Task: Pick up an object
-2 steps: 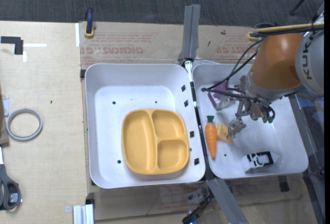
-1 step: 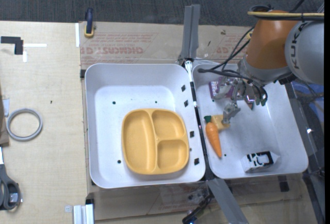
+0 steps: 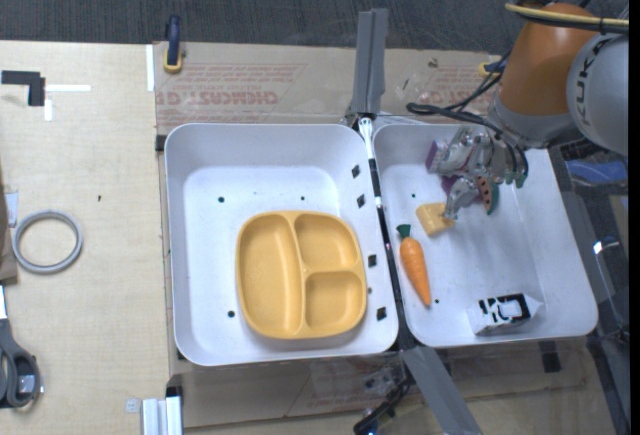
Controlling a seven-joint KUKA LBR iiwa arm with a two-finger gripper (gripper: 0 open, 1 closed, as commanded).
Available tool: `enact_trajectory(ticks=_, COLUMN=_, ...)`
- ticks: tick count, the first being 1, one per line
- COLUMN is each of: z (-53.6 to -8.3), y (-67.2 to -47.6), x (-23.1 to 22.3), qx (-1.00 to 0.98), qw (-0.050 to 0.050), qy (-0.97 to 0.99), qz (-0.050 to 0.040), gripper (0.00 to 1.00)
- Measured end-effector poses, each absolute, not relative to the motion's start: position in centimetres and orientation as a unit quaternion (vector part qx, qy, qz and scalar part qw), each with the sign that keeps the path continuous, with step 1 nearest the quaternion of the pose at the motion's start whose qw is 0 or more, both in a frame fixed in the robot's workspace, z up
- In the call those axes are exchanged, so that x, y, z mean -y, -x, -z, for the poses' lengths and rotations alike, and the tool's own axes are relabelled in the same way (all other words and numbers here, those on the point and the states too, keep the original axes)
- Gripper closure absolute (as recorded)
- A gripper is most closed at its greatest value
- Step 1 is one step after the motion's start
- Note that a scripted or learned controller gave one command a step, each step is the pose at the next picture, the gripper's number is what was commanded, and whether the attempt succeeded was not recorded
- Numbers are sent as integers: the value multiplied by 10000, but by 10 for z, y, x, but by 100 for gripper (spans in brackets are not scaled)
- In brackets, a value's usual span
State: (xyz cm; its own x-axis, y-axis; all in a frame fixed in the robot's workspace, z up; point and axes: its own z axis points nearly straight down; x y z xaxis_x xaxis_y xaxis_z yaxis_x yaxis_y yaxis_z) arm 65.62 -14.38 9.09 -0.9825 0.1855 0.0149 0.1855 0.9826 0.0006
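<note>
The gripper (image 3: pixel 462 195) hangs over the right bin (image 3: pixel 545 253), just beside the cheese wedge (image 3: pixel 431 219) — approach step; jaw state I cannot tell — next, a descent.

You had three candidates around the gripper (image 3: pixel 468 185). A pale yellow wedge-shaped block (image 3: pixel 431 219) lay just below and to the left of it, close to the fingertips. A toy carrot (image 3: pixel 414 268), orange with a green top, lay further below-left, tip pointing away. A small white-and-black item (image 3: pixel 505 310) sat well below, toward the bin's near edge.
</note>
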Motion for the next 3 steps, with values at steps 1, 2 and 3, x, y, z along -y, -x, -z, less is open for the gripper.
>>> enact_trajectory(ticks=1, z=-93, y=-610, x=119, qx=9784, qw=-12, qy=2066, qz=-1, gripper=0)
enact_trajectory(ticks=2, z=-124, y=-594, x=124, qx=9439, qw=-12, qy=3302, qz=-4, gripper=0)
enact_trajectory(ticks=3, z=-107, y=-649, x=112, qx=8503, qw=-11, qy=5263, qz=-5, gripper=0)
